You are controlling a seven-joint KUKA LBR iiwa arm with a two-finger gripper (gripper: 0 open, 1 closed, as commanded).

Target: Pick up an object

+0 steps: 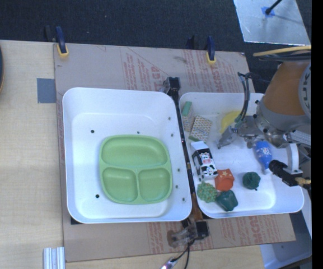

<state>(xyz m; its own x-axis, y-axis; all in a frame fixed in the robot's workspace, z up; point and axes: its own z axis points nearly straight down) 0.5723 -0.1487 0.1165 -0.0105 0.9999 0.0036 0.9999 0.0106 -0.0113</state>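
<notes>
- Hovering over the right bin [295, 206], the arm [287, 91] reaches in from the right, its orange band plain to see above the wrist.
- The gripper [232, 134] hangs low over the far part of that bin, with a yellow piece [229, 118] just beyond it.
- Metal tips point left toward the patterned card [201, 128], but whether the jaws are spread or pressed together I cannot tell from this angle.
- Nothing sits visibly between them, so I judge no pick has been made yet.
- Candidates all lie in the right bin: a blue bottle [262, 153] just right of the gripper, an orange block [224, 180], and a dark green ball [251, 180] toward the near side.
- More wait at the near left corner: a leafy green lump [206, 192], a teal lump [226, 200] beside it, and a black-and-white toy [204, 162] along the left wall.
- A pale green block [186, 108] rests at the far left corner.
- Over on the left, the other bin [83, 102] carries a green divided tray [135, 168], untouched by the arm.
- Progress call: approach is under way; closing on something and lifting it off the bin floor are both still to do.
</notes>
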